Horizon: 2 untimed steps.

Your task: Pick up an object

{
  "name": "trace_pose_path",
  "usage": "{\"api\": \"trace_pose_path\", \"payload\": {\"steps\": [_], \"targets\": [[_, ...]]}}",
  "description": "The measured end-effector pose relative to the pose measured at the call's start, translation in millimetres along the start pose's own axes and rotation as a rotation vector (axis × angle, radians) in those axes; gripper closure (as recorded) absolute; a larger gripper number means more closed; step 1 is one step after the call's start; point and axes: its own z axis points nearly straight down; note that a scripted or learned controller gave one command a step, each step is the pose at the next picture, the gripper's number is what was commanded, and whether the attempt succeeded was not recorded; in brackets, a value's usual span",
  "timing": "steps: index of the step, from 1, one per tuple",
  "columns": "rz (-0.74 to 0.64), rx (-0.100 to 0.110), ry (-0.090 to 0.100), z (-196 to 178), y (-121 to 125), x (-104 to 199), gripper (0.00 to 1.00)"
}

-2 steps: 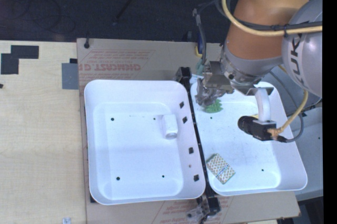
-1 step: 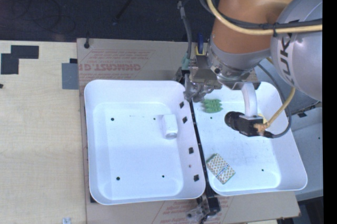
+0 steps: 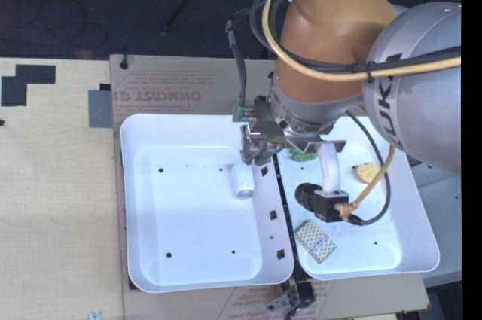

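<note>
My gripper (image 3: 254, 147) hangs over the right edge of the left bin (image 3: 151, 160), close to the divider between the two bins. Just below it a small white cylinder (image 3: 242, 181) shows against the left bin's floor; whether it is touched or held I cannot tell. In the right bin (image 3: 407, 236) lie a blue-and-white patterned packet (image 3: 315, 241), a yellow object (image 3: 366, 172) and a green object (image 3: 303, 155) that is mostly hidden beneath the wrist. The orange band and grey arm cover the back of the right bin.
A black unit with an orange-tipped cable (image 3: 322, 202) hangs from the wrist over the right bin. Both bins rest on a cardboard sheet (image 3: 173, 85) on the wooden bench (image 3: 53, 183). Dark clips (image 3: 273, 214) run along the divider.
</note>
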Motion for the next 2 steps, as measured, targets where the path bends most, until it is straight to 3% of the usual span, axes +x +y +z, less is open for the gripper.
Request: {"api": "trace_pose_path", "payload": {"steps": [1, 2], "targets": [[0.005, -0.009, 0.0, -57.8, 17.0, -21.7, 1.0], [0.0, 0.002, -0.002, 11.7, 69.7, 3.0, 1.0]]}}
